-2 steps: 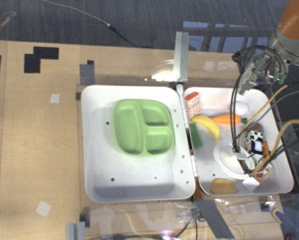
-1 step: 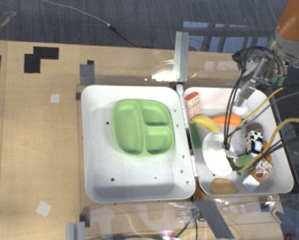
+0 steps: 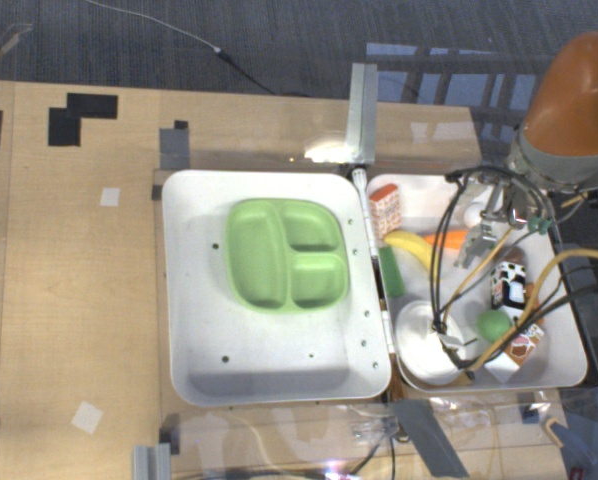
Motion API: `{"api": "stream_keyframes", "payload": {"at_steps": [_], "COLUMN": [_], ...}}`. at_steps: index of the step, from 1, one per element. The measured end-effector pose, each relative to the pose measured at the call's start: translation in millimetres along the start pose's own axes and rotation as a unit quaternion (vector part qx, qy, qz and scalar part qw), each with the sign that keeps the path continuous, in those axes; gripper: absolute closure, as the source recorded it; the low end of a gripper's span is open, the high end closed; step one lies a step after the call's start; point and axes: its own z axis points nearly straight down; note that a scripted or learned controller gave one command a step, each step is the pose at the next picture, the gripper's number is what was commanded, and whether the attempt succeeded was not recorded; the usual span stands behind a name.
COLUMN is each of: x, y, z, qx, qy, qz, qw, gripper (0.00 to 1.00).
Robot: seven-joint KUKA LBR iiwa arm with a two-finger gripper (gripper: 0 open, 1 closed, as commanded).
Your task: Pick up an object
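I've got the pincer [image 3: 489, 230] hanging over the cluttered right white bin [image 3: 577, 368], probably lining up on the yellow banana [image 3: 411, 247] at nine o'clock, though I can't tell its state through the cables.

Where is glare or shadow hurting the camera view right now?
Camera view: bright glare on the bench just behind the left bin; soft shadow along that bin's near wall; cables and arm clutter the right bin, hiding the hand.
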Motion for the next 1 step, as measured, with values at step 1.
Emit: {"api": "stream_keyframes", "payload": {"at_steps": [1], "x": [-25.8], "y": [-12.5], "z": [104.7], "qx": [0.001], "qy": [-0.01], "qz": [-0.097], "qw": [0.9953], "gripper": [0.0]}}
